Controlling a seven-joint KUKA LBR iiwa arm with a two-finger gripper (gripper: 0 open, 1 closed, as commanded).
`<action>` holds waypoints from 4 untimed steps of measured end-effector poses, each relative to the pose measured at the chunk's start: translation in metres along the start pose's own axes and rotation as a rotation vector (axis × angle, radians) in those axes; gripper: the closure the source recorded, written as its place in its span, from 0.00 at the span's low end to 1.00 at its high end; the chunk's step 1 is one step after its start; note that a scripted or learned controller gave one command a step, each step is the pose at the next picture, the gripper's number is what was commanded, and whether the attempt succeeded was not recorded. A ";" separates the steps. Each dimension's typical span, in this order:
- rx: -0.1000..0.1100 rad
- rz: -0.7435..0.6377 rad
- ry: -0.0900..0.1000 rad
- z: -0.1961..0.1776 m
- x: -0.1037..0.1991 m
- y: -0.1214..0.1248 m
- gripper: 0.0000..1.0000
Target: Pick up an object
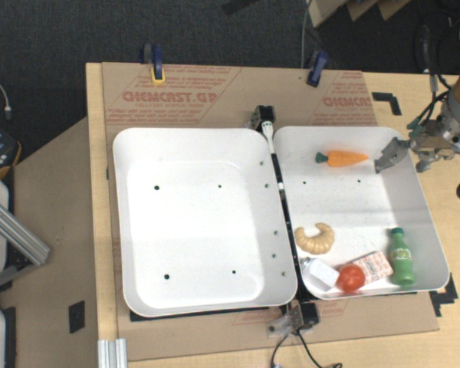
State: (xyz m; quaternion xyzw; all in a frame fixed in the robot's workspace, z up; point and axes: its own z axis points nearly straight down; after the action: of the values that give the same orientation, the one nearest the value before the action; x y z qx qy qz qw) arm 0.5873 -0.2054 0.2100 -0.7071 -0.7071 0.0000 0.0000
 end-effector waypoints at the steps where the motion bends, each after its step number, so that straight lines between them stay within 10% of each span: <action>1: -0.020 -0.005 -0.004 -0.176 0.039 -0.020 0.00; 2: -0.024 -0.013 0.002 -0.334 0.150 -0.066 0.00; 4: 0.001 -0.008 0.001 -0.325 0.263 -0.108 0.00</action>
State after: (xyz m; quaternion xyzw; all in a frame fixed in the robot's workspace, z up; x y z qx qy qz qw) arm 0.4791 0.0581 0.5350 -0.7042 -0.7100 -0.0001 0.0009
